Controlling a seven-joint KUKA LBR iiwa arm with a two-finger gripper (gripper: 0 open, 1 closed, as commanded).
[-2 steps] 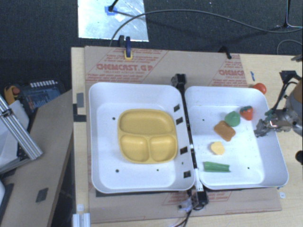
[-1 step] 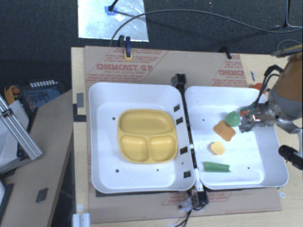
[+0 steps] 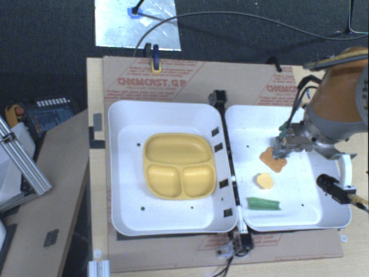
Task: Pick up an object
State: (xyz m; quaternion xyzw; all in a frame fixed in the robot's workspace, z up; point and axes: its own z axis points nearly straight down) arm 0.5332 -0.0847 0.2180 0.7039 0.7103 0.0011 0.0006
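In the right white bin (image 3: 300, 215), the gripper (image 3: 282, 150), state unclear, touches an orange piece (image 3: 274, 161).

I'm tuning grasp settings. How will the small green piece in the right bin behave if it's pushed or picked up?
The green piece lies flat and long on the right bin floor, so it probably slides or pivots when nudged. It looks small and thin, likely light. Lying so low, it may be hard for the fingers to get under.

Two shallow white bins side by side — the left bin (image 3: 124, 154) and the right bin (image 3: 328, 209). One yellow divided tray (image 3: 179, 165) with three compartments. Three small items — one orange-brown piece (image 3: 271, 160), one yellow chunk (image 3: 264, 181), one green stick (image 3: 263, 203).
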